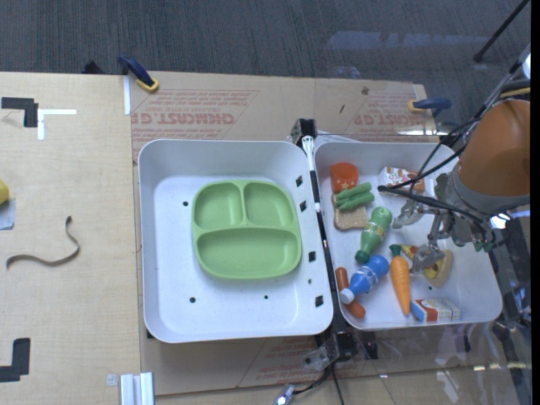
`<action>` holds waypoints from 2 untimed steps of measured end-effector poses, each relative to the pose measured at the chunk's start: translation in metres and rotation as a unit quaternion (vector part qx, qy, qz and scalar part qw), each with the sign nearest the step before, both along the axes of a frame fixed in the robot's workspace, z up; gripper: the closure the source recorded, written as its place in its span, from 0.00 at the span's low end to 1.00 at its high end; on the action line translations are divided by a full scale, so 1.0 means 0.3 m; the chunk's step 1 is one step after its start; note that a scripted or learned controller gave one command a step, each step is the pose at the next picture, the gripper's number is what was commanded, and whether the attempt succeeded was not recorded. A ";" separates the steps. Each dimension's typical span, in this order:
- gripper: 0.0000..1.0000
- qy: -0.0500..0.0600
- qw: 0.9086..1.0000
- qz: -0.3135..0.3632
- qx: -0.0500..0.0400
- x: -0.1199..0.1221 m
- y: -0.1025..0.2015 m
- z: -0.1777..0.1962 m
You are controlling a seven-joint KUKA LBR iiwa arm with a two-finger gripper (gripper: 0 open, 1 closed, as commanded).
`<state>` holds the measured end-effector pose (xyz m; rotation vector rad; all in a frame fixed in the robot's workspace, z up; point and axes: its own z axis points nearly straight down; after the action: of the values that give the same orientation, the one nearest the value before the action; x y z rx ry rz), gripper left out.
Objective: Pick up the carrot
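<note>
Small orange plastic carrot (401, 285) lies near the front edge of the right-hand shallow white bin (472, 310), long axis roughly front-to-back, just left-front of the two-finger claw (432, 245), whose spread cannot be told.

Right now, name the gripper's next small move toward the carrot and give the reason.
Probably shift the gripper a little toward the left bin, then lower it. The carrot lies free in the right bin, beside and just below the gripper, not between its fingers.
</note>
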<state>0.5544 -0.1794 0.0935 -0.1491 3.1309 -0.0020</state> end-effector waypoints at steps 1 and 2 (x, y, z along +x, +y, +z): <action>0.00 0.003 1.000 -0.031 0.001 -0.201 0.117 -0.006; 0.00 0.004 0.993 -0.117 0.002 -0.195 0.261 -0.008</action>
<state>0.4960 -0.1011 0.0910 0.2203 3.1341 0.0020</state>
